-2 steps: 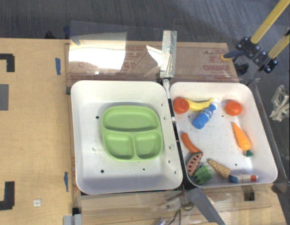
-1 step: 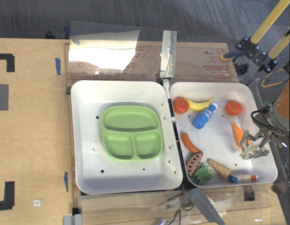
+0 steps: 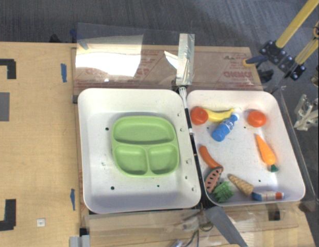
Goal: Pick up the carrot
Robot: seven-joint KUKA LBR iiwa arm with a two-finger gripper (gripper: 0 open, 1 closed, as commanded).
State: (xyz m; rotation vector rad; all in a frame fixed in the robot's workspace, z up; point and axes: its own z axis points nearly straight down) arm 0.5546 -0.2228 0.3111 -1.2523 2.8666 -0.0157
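Left bin (image 3: 92, 138): holds green divided tray (image 3: 145, 146), centred. Right bin (image 3: 288, 138): loose toy food. Carrot (image 3: 265, 150): right side, lying flat, green tip toward the near wall, apart from neighbours, so open to approach. Gripper state: cannot tell

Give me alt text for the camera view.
A toy carrot lies in the right white bin among other toy foods and a blue bottle. The left white bin holds a green divided plate.
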